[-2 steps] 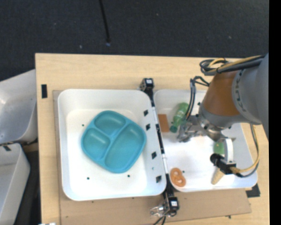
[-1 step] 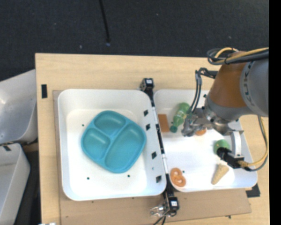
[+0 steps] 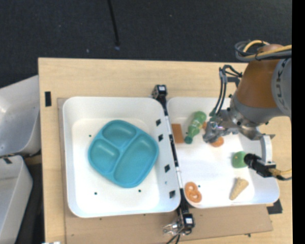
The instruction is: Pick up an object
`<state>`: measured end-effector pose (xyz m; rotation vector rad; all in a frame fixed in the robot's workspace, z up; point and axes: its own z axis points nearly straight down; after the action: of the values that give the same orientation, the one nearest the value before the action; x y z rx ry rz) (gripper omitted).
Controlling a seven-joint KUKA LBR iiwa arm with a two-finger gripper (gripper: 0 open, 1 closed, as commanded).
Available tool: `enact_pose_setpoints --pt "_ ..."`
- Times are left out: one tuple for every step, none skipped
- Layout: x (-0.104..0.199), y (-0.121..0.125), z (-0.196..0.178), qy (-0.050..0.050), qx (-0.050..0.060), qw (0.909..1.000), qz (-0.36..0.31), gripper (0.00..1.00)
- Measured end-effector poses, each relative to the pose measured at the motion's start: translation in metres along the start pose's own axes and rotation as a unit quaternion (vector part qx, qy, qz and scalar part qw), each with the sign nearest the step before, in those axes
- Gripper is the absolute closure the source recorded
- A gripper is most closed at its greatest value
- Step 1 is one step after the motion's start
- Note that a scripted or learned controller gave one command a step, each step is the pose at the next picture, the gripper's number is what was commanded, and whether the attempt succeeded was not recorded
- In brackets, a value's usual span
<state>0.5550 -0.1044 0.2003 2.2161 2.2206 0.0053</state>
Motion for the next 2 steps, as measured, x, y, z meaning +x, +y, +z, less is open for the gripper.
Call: enact_pose_setpoints --pt "-0.001 0.002 -0.049 0.0 -0.001 1.0 0.0 1.0" --pt "0.048 0.008 -0.041 0.001 0.003 1.0 -0.002 1.0"
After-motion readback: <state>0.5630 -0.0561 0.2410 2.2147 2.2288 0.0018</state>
